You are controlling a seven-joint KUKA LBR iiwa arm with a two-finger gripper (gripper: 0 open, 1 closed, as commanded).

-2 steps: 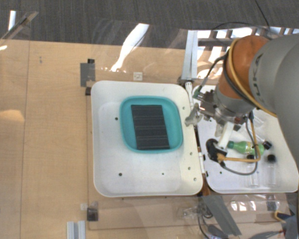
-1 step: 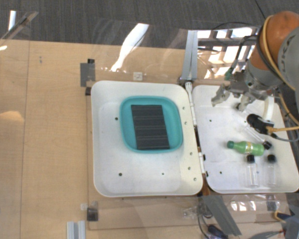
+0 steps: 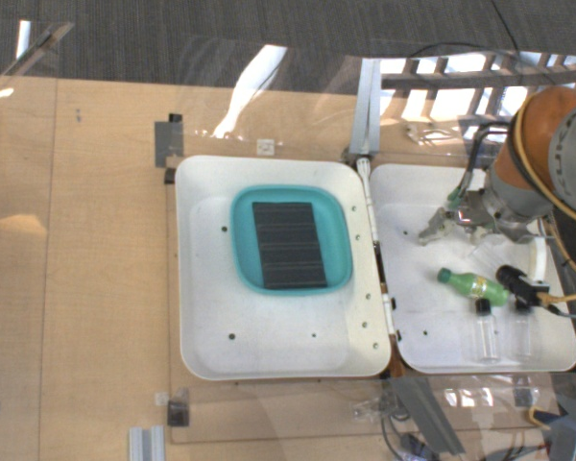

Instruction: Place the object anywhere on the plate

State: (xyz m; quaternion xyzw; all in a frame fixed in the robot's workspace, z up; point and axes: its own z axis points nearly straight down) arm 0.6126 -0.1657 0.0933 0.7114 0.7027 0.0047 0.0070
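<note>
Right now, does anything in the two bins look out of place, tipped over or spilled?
Nothing is spilled. The green bottle lies on its side in the right bin, and two clear vials lie flat near it. The teal plate sits straight in the left bin, with a dark ridged pad on it.

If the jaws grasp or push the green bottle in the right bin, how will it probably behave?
The green bottle lies on its side, so a push would likely roll it. Its rounded, glossy-looking body may slip in a grasp. It seems small, so probably light.
</note>
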